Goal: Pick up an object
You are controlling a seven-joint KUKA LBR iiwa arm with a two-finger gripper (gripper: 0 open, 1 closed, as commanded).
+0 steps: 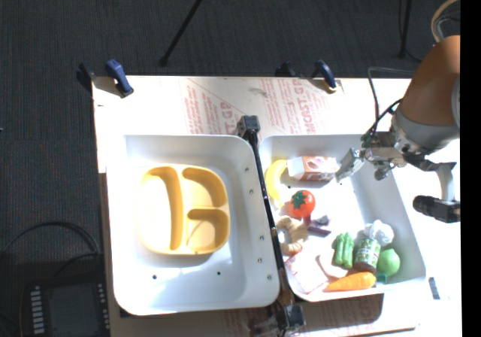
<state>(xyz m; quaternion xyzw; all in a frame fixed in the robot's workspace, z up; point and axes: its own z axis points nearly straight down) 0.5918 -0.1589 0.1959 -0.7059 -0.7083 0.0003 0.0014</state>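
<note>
1. A pale tabletop (pixel 218 102) printed with red lettering sits on dark carpet, with blue clamps along its far edge and two shallow white bins side by side on it.
2. Nearest the camera, at the front of the right bin (pixel 402 211), lie an orange carrot (pixel 349 281), a green lime-like fruit (pixel 388 262), a small dark green bottle (pixel 367 253) and a green bunch of pods (pixel 343 249), all crowded together and touching.
3. The left bin (pixel 135 155) holds a yellow divided tray (pixel 184 209) lying flat near its middle.
4. Further back in the right bin, a red tomato (pixel 302 203) sits near the centre; beyond it a banana (pixel 273 177) lies against the left wall, just beside a small white carton (pixel 312 168).
5. The grey arm (pixel 432 113), its orange band above the wrist, reaches in from the right, slanting down over the far right part of the right bin.
6. The end effector (pixel 350 165) hangs just right of the carton, tilted toward it; I cannot tell whether it is apart or together, and nothing shows between its tips.
</note>
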